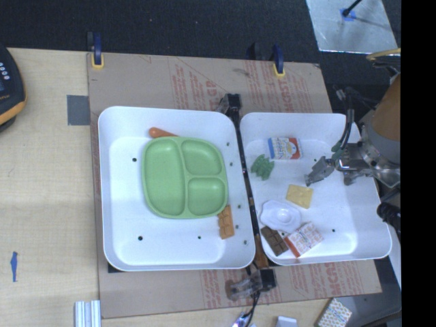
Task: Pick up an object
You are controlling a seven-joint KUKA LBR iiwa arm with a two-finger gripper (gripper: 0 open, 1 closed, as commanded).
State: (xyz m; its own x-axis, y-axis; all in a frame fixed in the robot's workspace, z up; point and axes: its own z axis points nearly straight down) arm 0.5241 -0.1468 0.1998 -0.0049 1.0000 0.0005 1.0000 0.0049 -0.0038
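Overhead, cardboard-covered bench [170, 73], two white bins [116, 182], dark floor [170, 5]; jaws' state unclear.

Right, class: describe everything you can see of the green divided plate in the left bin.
The green plate is pale green, looks like moulded plastic, and is rounded-square with three compartments: one long at the left, two smaller at the right. It lies flat, slightly turned, in the left white bin. An orange piece pokes out from behind its upper edge; a brown waffle-like piece sits at its lower right corner.
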